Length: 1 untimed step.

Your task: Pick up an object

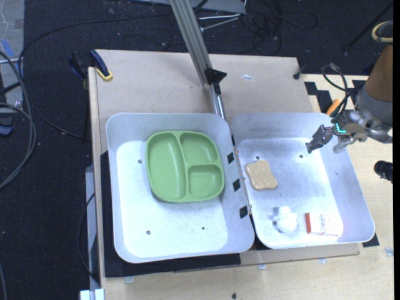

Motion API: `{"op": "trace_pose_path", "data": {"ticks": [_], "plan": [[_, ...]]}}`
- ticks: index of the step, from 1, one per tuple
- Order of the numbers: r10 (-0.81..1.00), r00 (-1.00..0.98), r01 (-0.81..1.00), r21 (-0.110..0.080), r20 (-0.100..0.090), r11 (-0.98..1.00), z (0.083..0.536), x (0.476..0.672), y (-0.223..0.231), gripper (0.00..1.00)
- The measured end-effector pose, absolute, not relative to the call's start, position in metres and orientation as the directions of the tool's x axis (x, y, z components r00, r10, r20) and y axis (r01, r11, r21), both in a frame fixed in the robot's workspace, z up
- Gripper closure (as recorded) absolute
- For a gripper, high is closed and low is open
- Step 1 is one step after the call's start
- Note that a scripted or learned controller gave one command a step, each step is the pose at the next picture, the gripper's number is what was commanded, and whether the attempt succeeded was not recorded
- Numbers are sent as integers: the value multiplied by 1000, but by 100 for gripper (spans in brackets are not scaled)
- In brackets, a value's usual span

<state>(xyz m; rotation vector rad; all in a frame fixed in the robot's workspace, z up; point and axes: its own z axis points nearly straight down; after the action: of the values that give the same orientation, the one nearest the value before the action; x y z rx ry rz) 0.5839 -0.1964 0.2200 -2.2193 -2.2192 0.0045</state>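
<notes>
In the right bin (350, 186) lie three objects: a tan slice of bread (261, 175) near its left side, a small white rounded object (286, 220) toward the front, and a red-and-white carton (323, 224) lying flat at the front right. My gripper (327, 139) hangs over the bin's far right part, well above and to the right of the bread. Its two dark fingers are spread apart with nothing between them.
The left bin (125, 186) holds a green divided plate (185, 165). A slanted metal pole (190, 33) runs down from the top to the gap between the bins. The wooden bench (156, 80) extends behind both bins.
</notes>
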Motion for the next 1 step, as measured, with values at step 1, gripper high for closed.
{"op": "trace_pose_path", "data": {"ticks": [1], "plan": [[1000, -1, 1000, 0, -1, 1, 222, 585, -196, 0]]}}
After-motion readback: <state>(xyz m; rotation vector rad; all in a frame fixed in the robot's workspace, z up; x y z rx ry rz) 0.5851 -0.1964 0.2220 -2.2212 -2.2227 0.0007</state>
